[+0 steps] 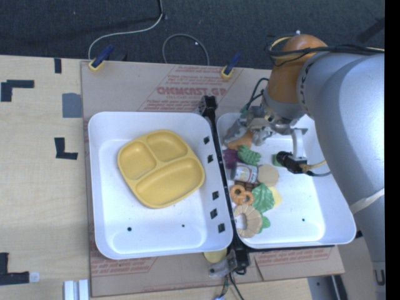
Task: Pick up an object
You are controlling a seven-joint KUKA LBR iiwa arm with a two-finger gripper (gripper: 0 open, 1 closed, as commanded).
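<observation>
Approach step: the tool [250, 127] hangs over the right bin's [312, 220] toy food pile [250, 180]; its grip state cannot be told. Next, descent onto one piece.

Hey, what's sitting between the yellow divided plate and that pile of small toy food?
In the camera view, bare white floor of the left bin beside the yellow plate, then the black-clipped seam where both bins meet; the toy pile lies right against it.
</observation>
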